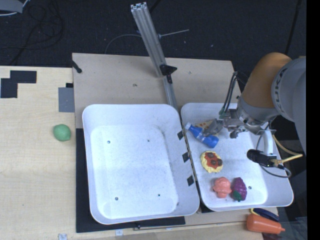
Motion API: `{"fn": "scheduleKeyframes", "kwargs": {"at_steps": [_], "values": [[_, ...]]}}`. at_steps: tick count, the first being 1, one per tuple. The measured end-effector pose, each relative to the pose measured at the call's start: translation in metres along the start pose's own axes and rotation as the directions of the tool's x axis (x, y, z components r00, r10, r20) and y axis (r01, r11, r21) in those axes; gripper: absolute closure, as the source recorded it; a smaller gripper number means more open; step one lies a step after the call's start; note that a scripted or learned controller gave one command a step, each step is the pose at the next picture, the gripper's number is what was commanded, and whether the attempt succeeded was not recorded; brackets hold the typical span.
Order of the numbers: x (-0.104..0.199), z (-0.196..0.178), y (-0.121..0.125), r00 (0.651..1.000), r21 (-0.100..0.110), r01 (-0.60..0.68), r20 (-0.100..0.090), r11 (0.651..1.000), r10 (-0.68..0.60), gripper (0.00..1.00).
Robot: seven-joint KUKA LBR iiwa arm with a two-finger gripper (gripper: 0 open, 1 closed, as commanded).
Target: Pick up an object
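The right bin holds a blue bottle-like toy near its left wall, a yellow and red toy in the middle, and a pink toy beside a purple toy near the front. A small yellow-orange piece lies just behind the blue toy. My gripper hangs low over the bin's back part, just right of the blue toy's upper end. The wrist body hides the fingers.
The left bin sits beside the right one. A green ball lies on the bench to the far left. An orange object rests off the right bin's front corner. A metal strut slants behind the bins.
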State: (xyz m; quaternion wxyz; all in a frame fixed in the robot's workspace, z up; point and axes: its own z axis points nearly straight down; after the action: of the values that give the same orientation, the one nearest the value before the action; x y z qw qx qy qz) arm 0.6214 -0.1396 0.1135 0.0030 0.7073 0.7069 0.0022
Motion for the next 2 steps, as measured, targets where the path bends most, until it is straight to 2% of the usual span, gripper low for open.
{"fn": "scheduleKeyframes", "kwargs": {"at_steps": [1, 2], "values": [[-0.001, -0.009, 0.0, 1.0, 0.001, -0.001, 0.0, 1.0, 0.001, 1.0], [-0.007, -0.055, -0.006, 1.0, 0.004, -0.001, 0.0, 1.0, 0.001, 1.0]]}}
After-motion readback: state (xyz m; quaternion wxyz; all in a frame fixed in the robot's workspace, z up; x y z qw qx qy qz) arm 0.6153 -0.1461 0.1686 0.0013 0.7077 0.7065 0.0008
